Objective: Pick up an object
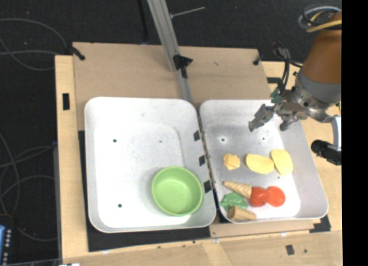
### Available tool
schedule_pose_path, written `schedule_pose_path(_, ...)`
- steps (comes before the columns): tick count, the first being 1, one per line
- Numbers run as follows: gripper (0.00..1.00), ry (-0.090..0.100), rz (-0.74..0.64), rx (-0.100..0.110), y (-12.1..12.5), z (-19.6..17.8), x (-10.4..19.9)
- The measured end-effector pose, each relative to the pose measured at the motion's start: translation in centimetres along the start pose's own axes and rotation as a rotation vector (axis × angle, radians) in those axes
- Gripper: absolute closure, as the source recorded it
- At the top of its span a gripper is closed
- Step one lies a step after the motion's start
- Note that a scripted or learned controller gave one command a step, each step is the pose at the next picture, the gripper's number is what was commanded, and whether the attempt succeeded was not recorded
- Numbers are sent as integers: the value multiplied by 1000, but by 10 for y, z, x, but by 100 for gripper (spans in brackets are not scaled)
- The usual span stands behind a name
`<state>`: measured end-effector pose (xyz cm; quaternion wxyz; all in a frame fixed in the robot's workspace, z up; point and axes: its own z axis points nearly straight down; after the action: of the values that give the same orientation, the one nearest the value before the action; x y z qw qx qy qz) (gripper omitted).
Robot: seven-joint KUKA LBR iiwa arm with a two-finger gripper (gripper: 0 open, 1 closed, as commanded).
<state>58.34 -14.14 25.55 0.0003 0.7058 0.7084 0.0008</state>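
Your candidates for picking all lie in the right bin (299, 144), gathered in its near half. Taking the red tomato-like pieces (268, 196) as the landmark: two of them sit touching near the bin's front edge. Just left of them lies an ice-cream cone (238, 188), with a green piece (232, 200) below it and a second cone-shaped piece (241, 214) at the front rim. Farther from you than the red pieces, three yellow items sit in a row: a small lump (232, 161) to the left, an oval one (259, 164) directly behind, and a longer one (282, 162) to the right (the last two look nearly touching).

The hand (273, 116) hangs over the far half of that bin, well behind the row of yellow items and apart from everything. Its two dark fingers are spread, one angling left and one down, with nothing between them. The arm (323, 58) comes in from the right, orange band above the grey wrist, tilted toward the bin.

Well left of the red pieces, in the left bin (115, 121), a green bowl (176, 191) stands upright near the front right corner. Both bins rest on the tan bench (218, 69).
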Motion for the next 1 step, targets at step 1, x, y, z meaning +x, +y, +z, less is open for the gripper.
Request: schedule_pose_path(1, 0, 1, 1, 0, 0, 0, 0)
